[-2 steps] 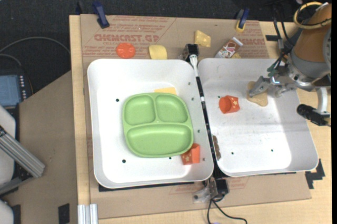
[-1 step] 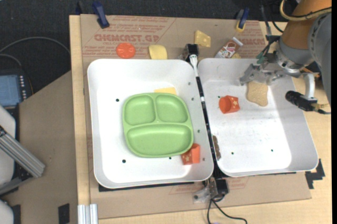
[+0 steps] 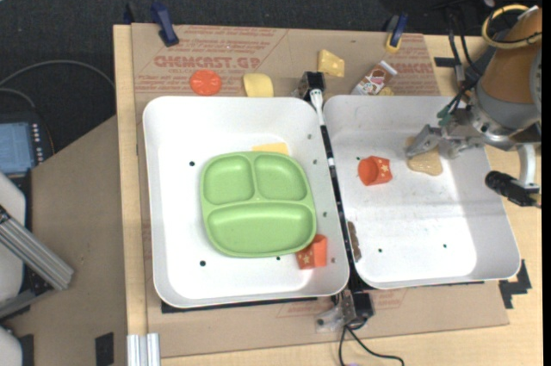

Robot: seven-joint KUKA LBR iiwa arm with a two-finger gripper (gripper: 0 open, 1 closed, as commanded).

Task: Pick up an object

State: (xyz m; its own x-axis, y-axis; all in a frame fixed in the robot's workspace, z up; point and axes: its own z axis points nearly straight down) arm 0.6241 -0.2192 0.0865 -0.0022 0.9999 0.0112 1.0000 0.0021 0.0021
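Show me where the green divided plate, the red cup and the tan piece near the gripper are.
green divided plate (image 3: 256, 205), camera view, centre divider
red cup (image 3: 374, 170), camera view, its side
tan piece (image 3: 425, 164), camera view, its top

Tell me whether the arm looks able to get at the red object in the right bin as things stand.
Probably yes. The red object lies alone on the right bin, nothing over it, and the gripper hovers just to its right above a tan piece.

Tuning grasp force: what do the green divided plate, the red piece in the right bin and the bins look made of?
Green divided plate: likely moulded plastic, matte with a soft sheen, uniform colour, rounded compartments.
Red piece: probably plastic or foam toy, solid matte colour; too small to tell.
Right bin and left bin: smooth white plastic trays by their rounded rims; the right one looks scuffed.
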